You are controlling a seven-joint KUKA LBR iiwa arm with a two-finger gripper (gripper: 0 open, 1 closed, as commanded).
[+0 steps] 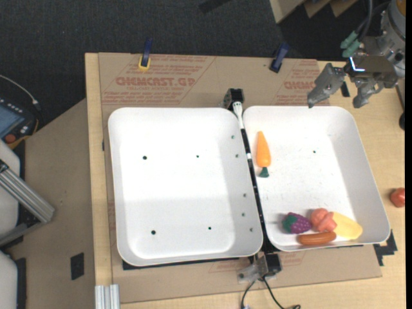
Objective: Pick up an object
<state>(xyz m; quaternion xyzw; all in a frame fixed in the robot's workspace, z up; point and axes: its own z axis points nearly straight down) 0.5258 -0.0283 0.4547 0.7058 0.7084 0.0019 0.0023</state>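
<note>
The right bin [335,166] holds a toy carrot [262,149] near its left wall, lying lengthwise with its green tip toward the front. At the bin's front edge lie a purple grape bunch [296,223], a pink-orange toy [323,219], a yellow piece [347,226] and a red sausage [316,239], packed close together. My gripper [340,91] hangs above the bin's far right corner, well away from all of them. Its two grey fingers [322,87] are spread apart with nothing between them.
The left bin [174,185] sits beside the right one on a cardboard sheet [193,76]. Two clamps [145,60] hold the sheet's far edge. A small orange object [398,197] lies on the bench right of the right bin.
</note>
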